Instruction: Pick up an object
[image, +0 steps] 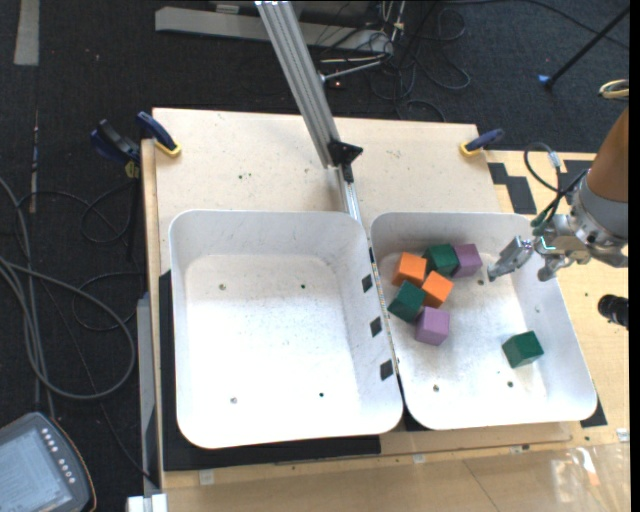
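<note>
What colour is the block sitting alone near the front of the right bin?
Dark green. The lone block shows clearly in the camera view, apart from the cluster.

I see two smooth, speckled white plastic bins (270, 330) on a pale matt wooden bench (270, 165), matt foam-like coloured blocks (432, 325), and a brushed metal pole (300, 75).

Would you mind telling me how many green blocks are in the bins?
3, all in the right bin: one atop the cluster, one at its lower left, one alone near the right wall. None seems hidden.
</note>
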